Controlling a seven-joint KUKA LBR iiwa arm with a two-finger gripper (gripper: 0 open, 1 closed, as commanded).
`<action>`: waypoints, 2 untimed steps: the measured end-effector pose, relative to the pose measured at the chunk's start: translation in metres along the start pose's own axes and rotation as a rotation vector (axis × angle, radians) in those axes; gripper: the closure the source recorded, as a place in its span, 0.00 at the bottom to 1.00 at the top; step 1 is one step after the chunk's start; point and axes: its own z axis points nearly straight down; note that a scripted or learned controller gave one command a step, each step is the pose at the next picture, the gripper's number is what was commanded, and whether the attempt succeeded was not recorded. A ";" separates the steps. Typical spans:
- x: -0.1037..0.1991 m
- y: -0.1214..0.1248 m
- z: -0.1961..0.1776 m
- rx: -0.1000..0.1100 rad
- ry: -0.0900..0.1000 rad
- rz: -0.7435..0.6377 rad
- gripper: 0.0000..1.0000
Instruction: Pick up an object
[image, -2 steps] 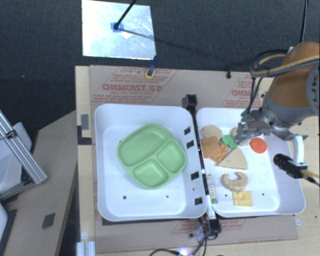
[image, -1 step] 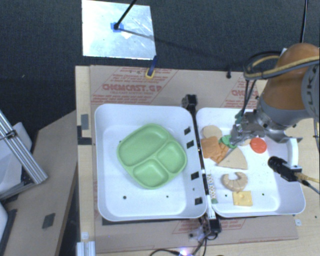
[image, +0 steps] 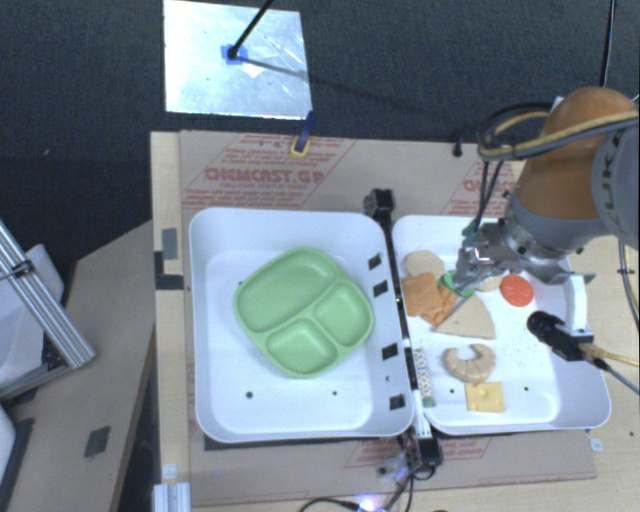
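Under my pincer (image: 466, 280), in the right bin (image: 575, 400), lies a cluster of toy food, any piece of which could be the thing to pick up. A small green piece (image: 452, 283) sits right at my fingertips, but from this angle I cannot tell whether I am clamped on it or merely beside it. Just left of it lies an orange wedge (image: 425, 296), touching a tan triangular slice (image: 473, 321). A pale round piece (image: 423, 264) rests near the bin's far left corner, and a red-orange disc (image: 517, 291) sits to the right of my wrist. Nearer the front edge are a croissant (image: 470, 360) and a yellow cheese square (image: 485, 397). Beside all this, the left bin (image: 220, 400) holds a green divided plate (image: 303, 311) with three compartments.
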 end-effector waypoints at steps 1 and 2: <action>-0.014 -0.012 0.007 0.000 0.000 0.006 1.00; -0.015 -0.005 0.005 -0.002 0.000 0.003 1.00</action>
